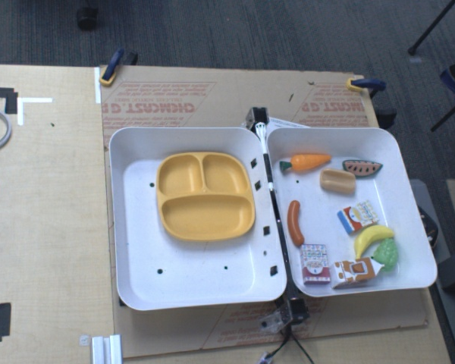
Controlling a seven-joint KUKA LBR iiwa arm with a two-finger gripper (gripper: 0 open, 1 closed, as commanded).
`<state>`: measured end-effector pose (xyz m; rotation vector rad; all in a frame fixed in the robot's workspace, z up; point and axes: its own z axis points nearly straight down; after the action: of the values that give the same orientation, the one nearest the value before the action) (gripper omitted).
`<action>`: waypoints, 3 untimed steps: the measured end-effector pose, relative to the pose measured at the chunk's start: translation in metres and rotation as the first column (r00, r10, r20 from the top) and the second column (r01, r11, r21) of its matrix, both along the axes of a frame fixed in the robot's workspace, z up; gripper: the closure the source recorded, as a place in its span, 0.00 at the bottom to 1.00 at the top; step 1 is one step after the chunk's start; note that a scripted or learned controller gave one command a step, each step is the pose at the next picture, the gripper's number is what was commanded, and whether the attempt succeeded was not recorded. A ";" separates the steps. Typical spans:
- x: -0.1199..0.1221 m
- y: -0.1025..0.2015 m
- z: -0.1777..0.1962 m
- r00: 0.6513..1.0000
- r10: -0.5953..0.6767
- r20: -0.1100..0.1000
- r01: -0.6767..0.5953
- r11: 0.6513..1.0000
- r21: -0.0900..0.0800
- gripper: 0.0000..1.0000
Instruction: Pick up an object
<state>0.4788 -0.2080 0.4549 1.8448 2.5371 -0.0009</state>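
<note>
The right bin [409,196] holds several toy foods. An orange carrot [306,161] lies at its far left, with a watermelon slice [362,167] and a tan bread roll [337,181] to its right. A red sausage [295,223] lies along the bin's left side. A small white and blue carton [357,217] sits mid-bin, a yellow banana [372,240] and a green vegetable [387,254] below it. A pink carton [315,265] and an orange and white box [353,272] rest near the front wall.
The left bin [129,226] holds a yellow divided plate [205,196]. Both bins sit on a cardboard sheet [182,101] clamped at its far corners. Black clips join the bins along the middle seam [268,196].
</note>
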 end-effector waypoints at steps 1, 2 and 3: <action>0.001 0.000 0.010 1.000 0.002 0.003 -0.002 1.000 -0.003 1.00; 0.003 0.000 0.020 1.000 0.004 0.006 -0.004 1.000 -0.006 1.00; 0.004 -0.001 0.030 1.000 0.006 0.009 -0.006 1.000 -0.008 1.00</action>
<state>0.4829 -0.2086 0.4845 1.8302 2.5328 -0.0036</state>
